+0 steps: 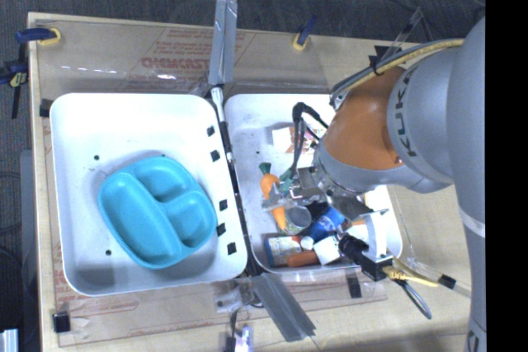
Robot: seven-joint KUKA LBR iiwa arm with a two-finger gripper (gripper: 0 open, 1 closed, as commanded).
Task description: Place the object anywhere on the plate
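1. Two shallow white bins sit side by side on the worktop (99,37): the left bin (74,128) and the right bin (247,115), parted by a grey divider bar (223,37).
2. One plate (157,210) lies in the left bin, a teal one with three compartments, toward that bin's near half. Its long axis runs slantwise, from the far left toward the near right of the bin. Nothing rests on it.
3. One arm (429,119) reaches over the right bin, grey with one orange band (363,132) above the wrist. The gripper (309,194) hangs low over the clutter in that bin, well apart from the plate. Whether it is open, closed or gripping anything cannot be told, since the wrist hides it.
4. Several small objects are heaped in the right bin's near half, just beside and below the gripper. At least two orange pieces (268,185) lie on the side nearest the plate. One blue item (328,220) lies at a slant under the wrist. One orange tube-like object (293,250) lies along the bin's near wall, its long axis roughly parallel to that wall. Which of these is the task's object cannot be told.
5. Two blue clamps show along the worktop's far edge: one (37,35) far to the left of the plate, one (305,33) beyond the right bin.
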